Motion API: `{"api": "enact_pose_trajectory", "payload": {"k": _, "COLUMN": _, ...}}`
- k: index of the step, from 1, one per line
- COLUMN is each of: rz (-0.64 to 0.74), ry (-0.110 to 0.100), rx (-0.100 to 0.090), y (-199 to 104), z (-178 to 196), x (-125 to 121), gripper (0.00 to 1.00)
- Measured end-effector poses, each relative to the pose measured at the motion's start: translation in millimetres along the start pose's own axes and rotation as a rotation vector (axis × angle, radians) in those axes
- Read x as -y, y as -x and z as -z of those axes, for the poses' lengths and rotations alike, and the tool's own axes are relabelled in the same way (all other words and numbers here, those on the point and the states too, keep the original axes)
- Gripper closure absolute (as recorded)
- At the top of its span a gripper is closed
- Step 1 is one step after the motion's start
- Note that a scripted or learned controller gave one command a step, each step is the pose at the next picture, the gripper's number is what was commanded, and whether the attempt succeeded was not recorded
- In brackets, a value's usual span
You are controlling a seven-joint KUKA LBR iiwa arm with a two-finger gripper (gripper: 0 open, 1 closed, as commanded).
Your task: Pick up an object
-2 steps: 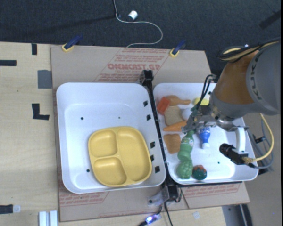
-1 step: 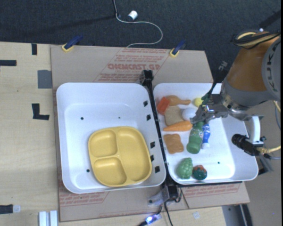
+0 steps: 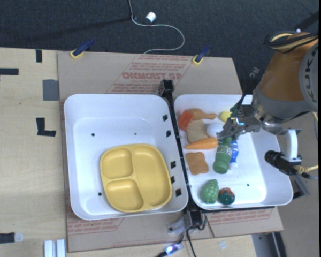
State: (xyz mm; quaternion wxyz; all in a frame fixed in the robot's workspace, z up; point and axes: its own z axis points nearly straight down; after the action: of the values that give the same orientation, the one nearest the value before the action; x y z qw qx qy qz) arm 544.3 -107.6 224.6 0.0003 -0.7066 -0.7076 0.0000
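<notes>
Toys fill the right bin point(image 3: 257, 194), 1 of 2 white bins set side by side on a cardboard sheet point(image 3: 150, 71). Near its back wall lies an orange-red piece point(image 3: 188, 115), with a pale egg-like piece point(image 3: 211, 128) just beside it and a small yellow piece point(image 3: 224, 115) further right. A carrot point(image 3: 202, 143) lies across the middle, and below it a tan slice like toast point(image 3: 197, 163). A green bottle point(image 3: 222, 157) lies lengthwise to the right of the toast, touching a blue-and-white packet point(image 3: 234, 152). At the front sit a green bumpy piece point(image 3: 208, 191) and, touching it, a red-and-green one point(image 3: 226, 196). The gripper point(image 3: 231, 127) hangs over the back-middle of this bin, just above the bottle's top end and beside the egg; whether its fingers are spread or closed I cannot tell, and nothing is seen held between them. The arm point(image 3: 286, 74) comes in from the right. The left bin point(image 3: 80, 116) holds a yellow 3-part plate point(image 3: 135, 175) toward its front.
</notes>
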Motion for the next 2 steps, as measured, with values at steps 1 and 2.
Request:
{"api": "enact_pose_trajectory", "payload": {"k": 1, "rz": 0.005, "ry": 0.000, "rx": -0.001, "y": -50.0, "z": 9.3, "x": -19.2, "gripper": 1.00}}
{"api": "enact_pose_trajectory", "payload": {"k": 2, "rz": 0.005, "ry": -0.002, "rx": -0.001, "y": -98.3, "z": -6.8, "x": -38.3, "gripper": 1.00}}
